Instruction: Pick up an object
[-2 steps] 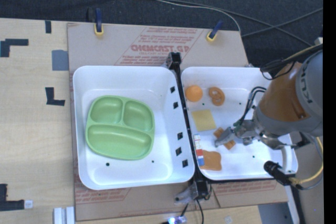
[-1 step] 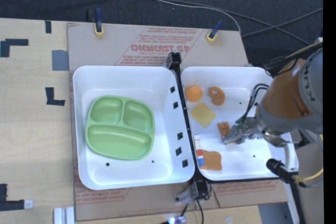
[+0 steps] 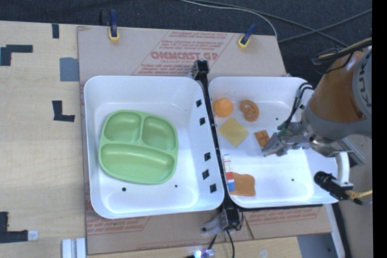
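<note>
The right bin (image 3: 302, 193) holds several small food items: an orange ball (image 3: 223, 107), a brown ring-shaped piece (image 3: 249, 109), a flat yellow square (image 3: 233, 132), a small brown chunk (image 3: 262, 138), and an orange-brown piece (image 3: 243, 185) near the front. My gripper (image 3: 274, 150) is low in this bin, just right of the small brown chunk. Its two fingers are spread open and nothing sits between them. The grey arm with its orange band (image 3: 335, 93) comes in from the right.
A green divided plate (image 3: 138, 145) lies in the left bin (image 3: 97, 93). A black divider (image 3: 208, 130) runs between the bins. A small red, white and blue item (image 3: 228, 176) lies by the orange-brown piece. Cables cross behind the bench.
</note>
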`<move>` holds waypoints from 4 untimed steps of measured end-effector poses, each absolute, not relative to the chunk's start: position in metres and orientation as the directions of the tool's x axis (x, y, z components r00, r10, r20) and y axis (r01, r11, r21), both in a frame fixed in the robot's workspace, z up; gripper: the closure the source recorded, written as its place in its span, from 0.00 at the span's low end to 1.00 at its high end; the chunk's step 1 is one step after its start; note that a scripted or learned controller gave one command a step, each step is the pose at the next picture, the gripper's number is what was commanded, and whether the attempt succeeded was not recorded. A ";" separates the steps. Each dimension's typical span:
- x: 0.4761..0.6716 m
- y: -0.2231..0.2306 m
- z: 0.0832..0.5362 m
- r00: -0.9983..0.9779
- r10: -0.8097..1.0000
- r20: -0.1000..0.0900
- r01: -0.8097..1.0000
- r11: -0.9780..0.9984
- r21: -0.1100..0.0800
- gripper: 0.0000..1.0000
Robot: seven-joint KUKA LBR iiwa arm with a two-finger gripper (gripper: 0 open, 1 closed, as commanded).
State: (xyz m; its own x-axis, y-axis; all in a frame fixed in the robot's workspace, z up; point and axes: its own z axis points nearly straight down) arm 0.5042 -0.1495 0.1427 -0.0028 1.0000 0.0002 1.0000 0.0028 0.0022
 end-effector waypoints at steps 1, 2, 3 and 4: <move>0.513 -0.154 0.201 -0.002 1.000 -0.001 1.000 0.002 0.005 1.00; 0.514 -0.153 0.228 -0.002 1.000 0.000 1.000 0.002 0.002 1.00; 0.510 -0.098 0.229 -0.006 1.000 0.002 1.000 0.006 -0.002 1.00; 0.519 -0.034 0.229 -0.009 1.000 0.002 1.000 0.009 -0.002 1.00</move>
State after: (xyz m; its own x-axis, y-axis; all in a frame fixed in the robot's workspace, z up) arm 0.5186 -0.0335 0.2290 -0.0086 1.0000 0.0025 1.0000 0.0086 -0.0017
